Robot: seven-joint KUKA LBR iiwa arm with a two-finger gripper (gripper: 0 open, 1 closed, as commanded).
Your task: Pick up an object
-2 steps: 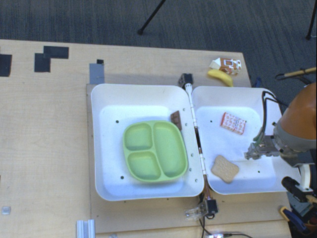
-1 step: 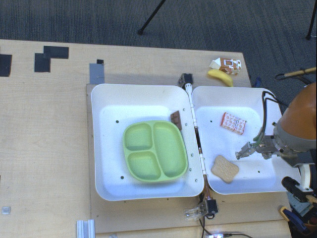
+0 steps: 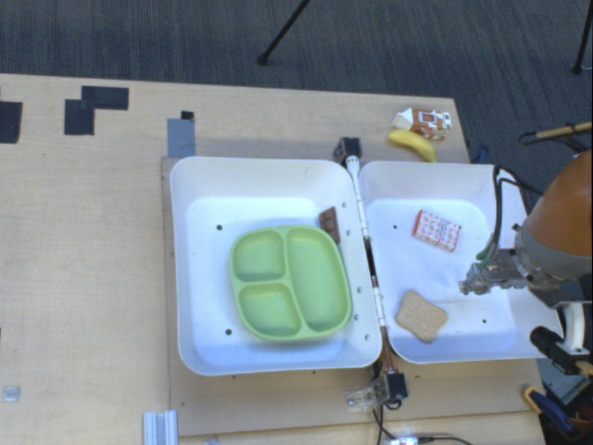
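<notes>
Poised low over the right bin (image 3: 500, 341) with jaws (image 3: 474, 282) too blurred to tell whether released or clenched, nothing visibly grasped, within reach of flat tan toast slice (image 3: 422, 316) and red-patterned packet (image 3: 436, 231); glossy green divided plate (image 3: 289, 282) filling the left bin (image 3: 199, 248).

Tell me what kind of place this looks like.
Probably a robotics lab: a wooden bench holds two white bins, a robot arm reaches in, and a stand leg rests on grey carpet.
</notes>
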